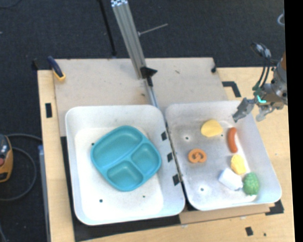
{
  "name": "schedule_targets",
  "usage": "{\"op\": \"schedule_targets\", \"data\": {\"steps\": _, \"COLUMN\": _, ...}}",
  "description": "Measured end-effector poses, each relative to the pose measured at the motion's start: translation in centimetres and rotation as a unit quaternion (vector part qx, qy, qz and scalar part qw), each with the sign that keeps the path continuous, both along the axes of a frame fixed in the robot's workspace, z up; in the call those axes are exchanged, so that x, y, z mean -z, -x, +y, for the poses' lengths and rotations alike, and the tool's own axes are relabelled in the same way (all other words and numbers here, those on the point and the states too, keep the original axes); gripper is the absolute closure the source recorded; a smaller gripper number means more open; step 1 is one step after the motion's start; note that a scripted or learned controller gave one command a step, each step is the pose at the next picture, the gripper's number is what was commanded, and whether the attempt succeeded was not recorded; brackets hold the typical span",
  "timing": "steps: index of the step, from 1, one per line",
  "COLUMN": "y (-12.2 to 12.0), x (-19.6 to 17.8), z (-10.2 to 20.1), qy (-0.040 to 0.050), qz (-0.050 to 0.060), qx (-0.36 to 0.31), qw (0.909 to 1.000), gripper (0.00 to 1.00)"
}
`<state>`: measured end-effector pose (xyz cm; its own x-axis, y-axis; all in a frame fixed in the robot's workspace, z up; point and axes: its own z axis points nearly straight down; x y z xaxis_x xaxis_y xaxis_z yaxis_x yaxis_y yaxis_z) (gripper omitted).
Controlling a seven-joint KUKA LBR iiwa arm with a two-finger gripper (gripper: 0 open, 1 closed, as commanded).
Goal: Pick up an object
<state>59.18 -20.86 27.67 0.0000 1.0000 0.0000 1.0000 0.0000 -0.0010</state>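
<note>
a pale wooden bench (pixel 54 197) stands on dark speckled carpet (pixel 17 33), with a black cable (pixel 23 158) trailing left.

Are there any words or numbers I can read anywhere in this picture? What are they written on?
No readable words or numbers anywhere.
The checkered tag atop the metal post is just black and white squares, no letters.
The orange box at the left edge has markings too small and blurred to read.
The teal tray, toy foods and white bins are plain.
</note>
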Motion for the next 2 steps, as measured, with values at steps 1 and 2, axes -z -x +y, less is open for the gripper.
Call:
{"op": "schedule_targets", "data": {"steps": 1, "y": -0.1, "x": -0.1, "z": 0.0, "qy": 0.0004, "qz": -0.001, "qx": 0.000, "qw": 1.0000, "gripper": 0.00}}
{"op": "schedule_targets", "data": {"steps": 2, "y": 0.4, "x": 4.2, "z": -0.3, "qy": 0.0010, "qz": 0.000, "qx": 0.000, "qw": 1.0000, "gripper": 0.00}}
